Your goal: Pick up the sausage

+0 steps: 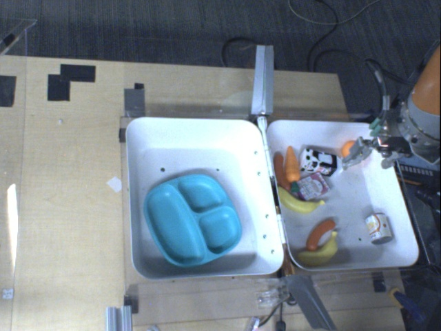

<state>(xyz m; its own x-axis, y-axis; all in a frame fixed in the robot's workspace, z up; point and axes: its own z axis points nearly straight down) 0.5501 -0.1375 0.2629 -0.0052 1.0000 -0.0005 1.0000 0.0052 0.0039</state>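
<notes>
The sausage (320,234) is short, reddish-brown and glossy, lying in the right bin (406,216) near its front edge, touching a banana (318,252). The gripper (358,152) hovers near the bin's back; whether its fingers are apart cannot be told.

A pale wooden bench (69,185) carries two shallow white bins side by side, their inner walls touching; the left bin (145,143) sits near the middle of the bench, the right bin (403,236) toward its right end; black patches (69,80) mark the bench's far left part; a grey metal post (263,81) stands behind the bins' shared edge; dark carpet (172,12) lies beyond the bench.
</notes>
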